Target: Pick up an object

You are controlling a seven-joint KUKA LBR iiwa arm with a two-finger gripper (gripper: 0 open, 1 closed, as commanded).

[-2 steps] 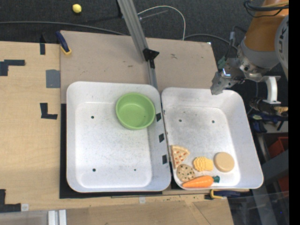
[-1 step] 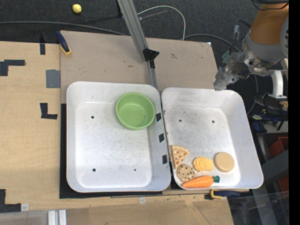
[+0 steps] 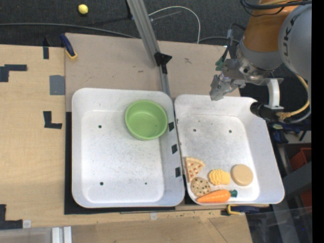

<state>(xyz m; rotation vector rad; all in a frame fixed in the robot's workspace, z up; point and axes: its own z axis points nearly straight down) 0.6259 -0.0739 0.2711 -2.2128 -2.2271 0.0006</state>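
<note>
Orange toy carrot [image 3: 214, 196] lies along the near wall of the right bin [image 3: 263, 135], long axis roughly left-right, green top toward the right, tip toward the left. Crowded beside it: pizza slice [image 3: 193, 167], cookie [image 3: 200, 186], corn piece [image 3: 219, 176], tan round disc [image 3: 242, 174]. Tool [image 3: 218, 91] hangs above the bin's far rim, well apart from the food; whether it is apart or together, cannot tell. Risks, as judged: a descent catching the rim; a closure across neighbours nudging pieces instead of seizing one; the carrot pinned against the wall.
</note>
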